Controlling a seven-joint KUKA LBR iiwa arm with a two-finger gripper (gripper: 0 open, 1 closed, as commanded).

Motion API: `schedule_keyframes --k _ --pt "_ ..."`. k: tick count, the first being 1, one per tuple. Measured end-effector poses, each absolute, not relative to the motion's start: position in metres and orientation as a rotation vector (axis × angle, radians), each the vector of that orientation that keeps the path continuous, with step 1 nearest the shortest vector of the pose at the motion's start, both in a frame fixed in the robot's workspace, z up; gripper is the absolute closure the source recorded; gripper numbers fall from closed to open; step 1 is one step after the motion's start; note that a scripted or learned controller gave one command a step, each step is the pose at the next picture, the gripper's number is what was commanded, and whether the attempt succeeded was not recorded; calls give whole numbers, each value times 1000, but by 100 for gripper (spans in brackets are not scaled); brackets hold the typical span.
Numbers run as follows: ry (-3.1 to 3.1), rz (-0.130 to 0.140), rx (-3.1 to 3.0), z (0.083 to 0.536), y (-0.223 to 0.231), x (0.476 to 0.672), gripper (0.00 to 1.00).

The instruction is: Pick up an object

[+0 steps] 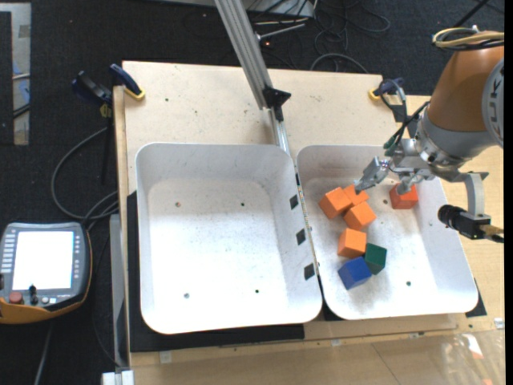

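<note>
Landmark: you can read every place here off the right bin (457, 283), the white bin nearer the arm on the table (200, 103).
End effector: it (393, 175) hangs low over the upper part of the right bin, reaching in from the bin's right side.
Finger spread: one finger (373, 172) points toward the bin's middle and the other (409, 181) sits nearer its right wall, so the end effector looks released, with a clear gap between them.
Hold: you see nothing between the fingers; it grasps nothing.
Nearest thing: the red block (403, 197) lies in the upper right part of the right bin, just beside and below the right-hand finger; whether they touch, you cannot tell.
Key relation: the red block sits off the gap's centre, toward the bin's near edge and a little toward its right wall.
Other candidates: the orange block (337, 201) lies just beyond the left-hand finger, toward the divider side of the right bin, with a second orange block (361, 214) touching it.
Rest of pile: a third orange block (352, 242), a green block (374, 257) and a blue block (353, 273) lie toward the bin's near edge, well apart from the end effector.
Long axis: the blocks look near cubic, so you have no long axis to align to.
Judgement: you likely need a small shift toward the bin's near edge before closing on the red block.
</note>
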State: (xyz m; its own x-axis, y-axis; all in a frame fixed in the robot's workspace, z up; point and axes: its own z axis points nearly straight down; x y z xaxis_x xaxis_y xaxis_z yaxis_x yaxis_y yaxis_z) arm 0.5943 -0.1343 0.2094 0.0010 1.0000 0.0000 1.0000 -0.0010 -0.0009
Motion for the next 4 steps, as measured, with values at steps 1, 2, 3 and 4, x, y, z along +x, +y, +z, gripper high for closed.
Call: schedule_keyframes --k 1,2,3,4 --pt "-2223 2 -2217 190 -119 584 0" --pt "-2223 0 -2224 160 -148 624 0" --pt "-2238 -20 -2234 120 -135 603 0" --pt "-2234 -27 -2237 111 -134 675 0"
